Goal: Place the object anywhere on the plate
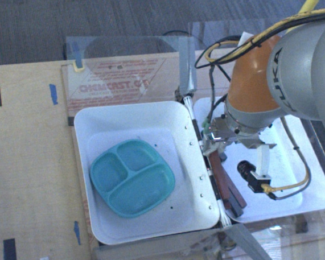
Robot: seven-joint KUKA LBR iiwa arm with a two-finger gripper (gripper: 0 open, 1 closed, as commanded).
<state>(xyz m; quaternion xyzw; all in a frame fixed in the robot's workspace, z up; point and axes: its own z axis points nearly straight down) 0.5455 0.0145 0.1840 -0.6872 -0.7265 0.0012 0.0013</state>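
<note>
lying in the left bin [88,128], a teal divided plate [133,178] sits a little toward that bin's left and front side, with three compartments: two small ones at the back and one wide one at the front. its compartments hold nothing that can be made out, and white bin floor shows all around it.

the arm [294,68] reaches in from the right over the right bin [315,197], its orange band above the wrist covering that bin's back left part. the gripper [218,144] hangs below the wrist, close to the wall where the two bins meet. whether it is open or shut cannot be told, since the wrist body hides it from above.

a long, dark reddish-brown object [226,186], flat and bar-like, lies in the right bin along its left wall, running from just under the gripper toward the bin's front left corner. its upper end is at or under the gripper; contact there cannot be confirmed. what the object is exactly cannot be made out.

a black fitting [248,172] with a yellowish cable [285,188] hangs beside the wrist over the middle of the right bin. yellow and black cables loop over the arm's top.

behind the left bin, at the bench's back edge, lies a cardboard sheet [118,82] with red print, and blue tape marks [53,94] sit on the wooden bench to the left.
</note>
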